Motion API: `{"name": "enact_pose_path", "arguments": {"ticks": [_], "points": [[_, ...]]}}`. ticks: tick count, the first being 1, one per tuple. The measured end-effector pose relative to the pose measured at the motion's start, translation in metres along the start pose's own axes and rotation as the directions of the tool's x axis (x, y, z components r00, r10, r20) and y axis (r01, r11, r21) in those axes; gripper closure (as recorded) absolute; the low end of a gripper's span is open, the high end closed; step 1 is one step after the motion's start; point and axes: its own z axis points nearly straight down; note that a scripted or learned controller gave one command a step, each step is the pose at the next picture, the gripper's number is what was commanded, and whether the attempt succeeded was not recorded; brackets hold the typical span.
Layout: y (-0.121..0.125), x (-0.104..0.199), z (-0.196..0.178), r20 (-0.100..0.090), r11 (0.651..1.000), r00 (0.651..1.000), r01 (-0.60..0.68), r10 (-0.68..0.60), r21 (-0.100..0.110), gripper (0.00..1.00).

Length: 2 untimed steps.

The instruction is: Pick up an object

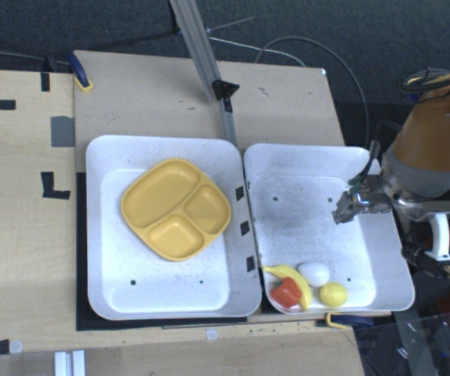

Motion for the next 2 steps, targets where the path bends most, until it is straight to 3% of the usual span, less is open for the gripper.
{"name": "enact_pose_path", "arguments": {"ticks": [2], "points": [[-0.002, 0.000, -0.067, -0.001, 1.000, 1.000, 0.001, -0.001, 0.002, 1.00]]}}
